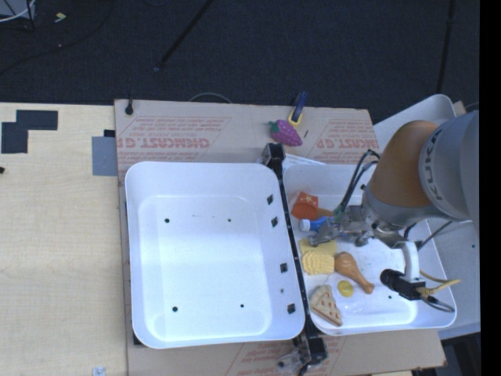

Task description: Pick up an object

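Grey hardware first: my gripper (337, 230) sits low in the upper middle of the right bin (427, 313). Opening width cannot be read from this view, and I cannot confirm that anything is held.

Candidates, working outward:

1. A blue-and-white piece (310, 224) lies just beside the gripper, on the side toward the left bin (203, 266). It is small and close to the dividing wall, with an orange-red piece (305, 206) just beyond it.
2. A corn cob (318, 262), yellow, lies near the gripper on the side toward the bin's near rim. It is next to a tan drumstick (354, 270); whether they touch is unclear.
3. A yellow wedge (344, 288) and a triangular slice (326, 305) lie nearest that rim.

Handling, as a judgement: all appear to be moulded toy food (light, stiff, not fragile, with smooth skins that may slip). I rate the corn cob the best target. Its kernel texture should give purchase, so I would grip across the short axis at mid-length. The drumstick tapers and may squirt out unless it is taken at the thick end. The blue-and-white piece offers little room beside the wall.
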Tool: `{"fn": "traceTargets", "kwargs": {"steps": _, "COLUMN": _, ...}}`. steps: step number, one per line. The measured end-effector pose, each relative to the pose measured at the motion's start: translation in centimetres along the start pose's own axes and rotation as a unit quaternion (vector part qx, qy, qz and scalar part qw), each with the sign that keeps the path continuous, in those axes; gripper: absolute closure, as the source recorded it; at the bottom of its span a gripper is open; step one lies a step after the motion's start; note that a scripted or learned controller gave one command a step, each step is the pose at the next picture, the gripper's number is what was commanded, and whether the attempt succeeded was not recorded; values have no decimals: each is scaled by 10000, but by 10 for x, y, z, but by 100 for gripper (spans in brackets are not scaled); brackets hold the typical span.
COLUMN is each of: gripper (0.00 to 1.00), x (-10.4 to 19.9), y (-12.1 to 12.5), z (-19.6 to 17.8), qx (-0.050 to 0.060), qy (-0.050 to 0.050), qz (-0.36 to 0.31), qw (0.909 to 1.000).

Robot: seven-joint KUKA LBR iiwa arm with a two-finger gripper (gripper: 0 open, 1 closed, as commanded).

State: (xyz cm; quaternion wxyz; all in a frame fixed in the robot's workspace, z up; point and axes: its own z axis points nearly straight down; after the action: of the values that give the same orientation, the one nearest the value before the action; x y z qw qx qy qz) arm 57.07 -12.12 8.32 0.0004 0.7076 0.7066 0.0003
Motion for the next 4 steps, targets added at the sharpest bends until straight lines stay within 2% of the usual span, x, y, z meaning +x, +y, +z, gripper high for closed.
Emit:
{"fn": "traceTargets", "kwargs": {"steps": 1, "gripper": 100, "x": 0, "y": -1, "z": -17, "qx": -7, "qy": 18, "qz": 33, "qw": 10000}}
{"fn": "traceTargets", "kwargs": {"steps": 2, "gripper": 0, "x": 0, "y": -1, "z": -16, "qx": -4, "qy": 18, "qz": 40, "qw": 10000}}
{"fn": "traceTargets", "kwargs": {"steps": 3, "gripper": 0, "x": 27, "y": 74, "z": -14, "qx": 33, "qy": -27, "qz": -21, "qw": 10000}}
{"fn": "traceTargets", "kwargs": {"steps": 4, "gripper": 100, "x": 27, "y": 72, "z": -25, "qx": 34, "qy": -5, "qz": 1, "qw": 10000}}
